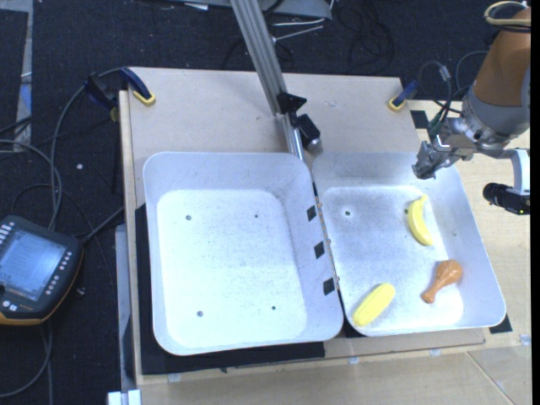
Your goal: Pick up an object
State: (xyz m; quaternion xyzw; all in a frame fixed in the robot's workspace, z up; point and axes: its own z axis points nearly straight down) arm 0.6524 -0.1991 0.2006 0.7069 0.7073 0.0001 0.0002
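Overhead, my gripper hung above the right bin's far rim, carrying nothing; finger gap, cannot tell. Approach step. Nearest target: curved, smooth yellow banana just below; next move calls for descent. Also glossy corn cob, tan drumstick

You're looking down on two white bins side by side, the left bin and the right bin. In the right one you have a banana near the far right wall, a yellow corn-like piece at the near edge, and an orange drumstick just right of it. The gripper hangs over the right bin's far right corner, apart from the banana.
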